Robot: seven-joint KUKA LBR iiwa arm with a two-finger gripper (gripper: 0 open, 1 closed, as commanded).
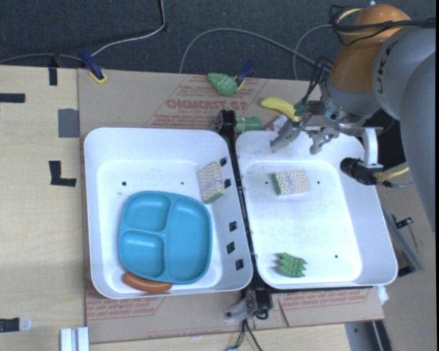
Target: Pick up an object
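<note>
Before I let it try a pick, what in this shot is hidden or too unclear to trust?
- Orange sausage-shaped toy: camera view, its upper edge tucked under the blue divided plate.
- Grey arm: cut off by the right edge.
- Pincer: hangs over the right white bin's far rim, nothing seen between its fingers; its height above the bin is unreadable.
- Speckled sponge block: leans at the left bin's wall, underside hidden.

Red block lettering runs along the far edge of the cardboard sheet (168, 93) beneath the bins, appearing to read "CHEMCAST GP". Fainter red print along the sheet's near edge is too small to read.
</note>
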